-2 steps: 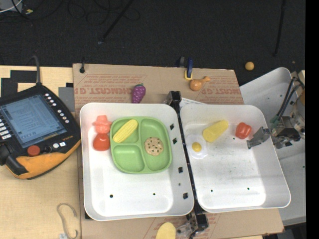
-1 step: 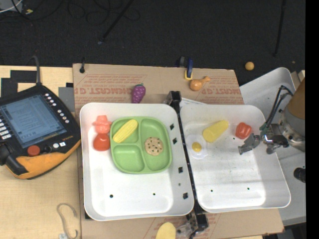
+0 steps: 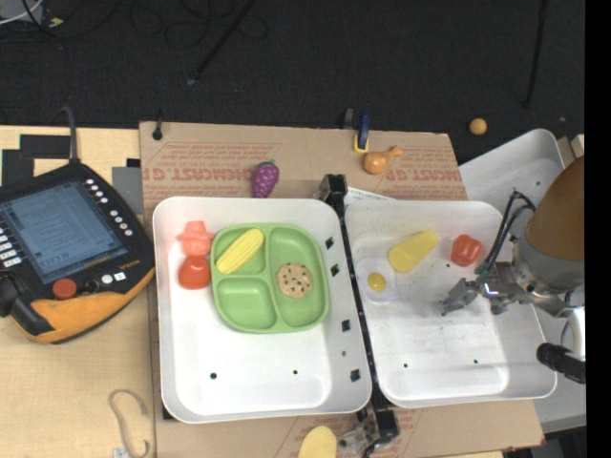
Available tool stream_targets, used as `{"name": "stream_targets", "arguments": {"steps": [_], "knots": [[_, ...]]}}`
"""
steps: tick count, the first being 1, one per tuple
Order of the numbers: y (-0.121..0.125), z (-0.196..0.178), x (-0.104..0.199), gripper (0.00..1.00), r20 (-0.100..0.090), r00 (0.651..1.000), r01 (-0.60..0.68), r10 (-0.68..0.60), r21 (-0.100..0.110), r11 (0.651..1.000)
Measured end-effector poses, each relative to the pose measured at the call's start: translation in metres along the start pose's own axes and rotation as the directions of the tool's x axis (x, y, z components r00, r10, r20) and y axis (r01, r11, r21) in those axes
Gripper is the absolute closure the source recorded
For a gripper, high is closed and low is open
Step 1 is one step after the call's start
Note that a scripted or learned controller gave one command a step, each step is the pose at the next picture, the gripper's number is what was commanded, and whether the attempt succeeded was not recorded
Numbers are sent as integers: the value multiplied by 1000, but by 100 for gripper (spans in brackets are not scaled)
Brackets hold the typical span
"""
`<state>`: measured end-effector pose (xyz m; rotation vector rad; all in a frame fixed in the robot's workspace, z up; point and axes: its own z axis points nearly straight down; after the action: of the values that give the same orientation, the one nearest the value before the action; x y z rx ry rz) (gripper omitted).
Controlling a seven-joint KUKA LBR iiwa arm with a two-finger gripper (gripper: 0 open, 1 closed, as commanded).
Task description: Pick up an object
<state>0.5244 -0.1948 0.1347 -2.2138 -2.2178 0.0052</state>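
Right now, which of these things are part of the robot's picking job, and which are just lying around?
Job things:
gripper
yellow block
red piece
egg
corn
cookie
green tray
red figure

Lying about:
control pad
purple grapes
orange pear
orange ball

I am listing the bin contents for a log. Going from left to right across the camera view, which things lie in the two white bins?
Red toy → corn → cookie → fried egg → yellow block → red pepper → gripper.
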Motion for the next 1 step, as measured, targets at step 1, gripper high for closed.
{"name": "stream_targets", "arguments": {"steps": [1], "knots": [[1, 50, 3, 0, 2, 1000, 0, 0, -5, 1000]]}}
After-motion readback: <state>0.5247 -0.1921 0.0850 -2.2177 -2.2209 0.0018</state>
